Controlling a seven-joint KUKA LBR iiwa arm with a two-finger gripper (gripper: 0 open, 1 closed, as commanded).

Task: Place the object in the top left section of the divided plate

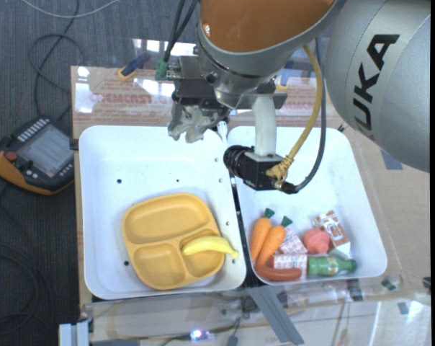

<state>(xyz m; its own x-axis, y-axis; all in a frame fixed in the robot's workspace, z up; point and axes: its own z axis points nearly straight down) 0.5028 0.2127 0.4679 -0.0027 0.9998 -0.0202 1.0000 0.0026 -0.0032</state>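
In left bin [102, 193]: banana [209, 247] lying in divided plate [156, 222] lower-right section, not top left. Hand [192, 125] above bin's far edge, empty, grip width unclear. Next: descend, regrasp banana, shift to top-left section.

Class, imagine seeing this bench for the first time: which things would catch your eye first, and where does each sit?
The grey and orange arm looms over the top of the view. Below it, the yellow divided plate sits in the left bin, a banana in its lower right section. Bright toy foods, carrots among them, crowd the right bin.
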